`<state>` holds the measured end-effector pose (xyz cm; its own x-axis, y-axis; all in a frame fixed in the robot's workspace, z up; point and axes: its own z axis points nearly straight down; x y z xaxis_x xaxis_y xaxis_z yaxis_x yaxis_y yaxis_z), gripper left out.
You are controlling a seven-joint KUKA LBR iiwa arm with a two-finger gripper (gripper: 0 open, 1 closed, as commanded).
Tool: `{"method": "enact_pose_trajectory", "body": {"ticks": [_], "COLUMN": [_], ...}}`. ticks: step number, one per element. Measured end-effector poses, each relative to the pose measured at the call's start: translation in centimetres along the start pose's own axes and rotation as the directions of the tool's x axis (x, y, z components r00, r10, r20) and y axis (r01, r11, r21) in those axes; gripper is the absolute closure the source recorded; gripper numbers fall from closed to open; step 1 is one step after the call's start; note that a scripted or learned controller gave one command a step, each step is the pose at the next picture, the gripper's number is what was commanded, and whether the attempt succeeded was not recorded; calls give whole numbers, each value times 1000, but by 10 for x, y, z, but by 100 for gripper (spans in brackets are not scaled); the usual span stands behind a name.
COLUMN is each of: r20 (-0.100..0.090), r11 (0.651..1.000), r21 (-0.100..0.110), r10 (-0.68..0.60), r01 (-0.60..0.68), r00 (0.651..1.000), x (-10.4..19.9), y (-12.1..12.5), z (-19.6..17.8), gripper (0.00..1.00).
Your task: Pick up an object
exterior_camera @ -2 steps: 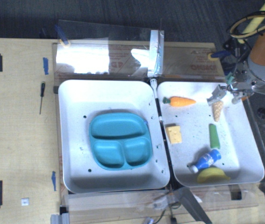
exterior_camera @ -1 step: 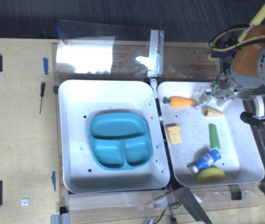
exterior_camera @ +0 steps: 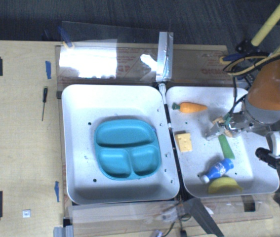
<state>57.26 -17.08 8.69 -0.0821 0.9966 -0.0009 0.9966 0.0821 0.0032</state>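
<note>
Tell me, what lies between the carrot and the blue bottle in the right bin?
In the camera view, the yellow cheese block lies roughly between the carrot and the blue bottle.

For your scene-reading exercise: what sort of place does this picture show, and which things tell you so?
Probably a robot lab's grasping bench. A grey and orange arm reaches over two white bins on a taped wooden bench. Toy items lie in them: a carrot, a blue bottle and a blue divided tray.

Right bin (exterior_camera: 263, 181) crowded: carrot (exterior_camera: 192, 107) far, cheese block (exterior_camera: 183, 142) left, green stick (exterior_camera: 225, 146) middle, blue bottle (exterior_camera: 218, 170) and yellow piece (exterior_camera: 223, 184) near. Far-right corner taken by arm (exterior_camera: 270, 95).
</note>
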Motion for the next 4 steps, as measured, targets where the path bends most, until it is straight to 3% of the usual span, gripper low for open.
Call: {"method": "enact_pose_trajectory", "body": {"ticks": [1,2,3,4], "r20": [3,2,0,2], "r11": [1000,1000,992,996], "r21": [-8,-6,-1,-1], "r10": [2,2,-128,90], "r01": [-2,-2,128,-90], "r00": [1000,1000,992,996], "x": [-1,-1,11,-25], "y": [2,2,49,47], "z": [-12,-12,1,-30], "gripper": [100,0,0,0]}}
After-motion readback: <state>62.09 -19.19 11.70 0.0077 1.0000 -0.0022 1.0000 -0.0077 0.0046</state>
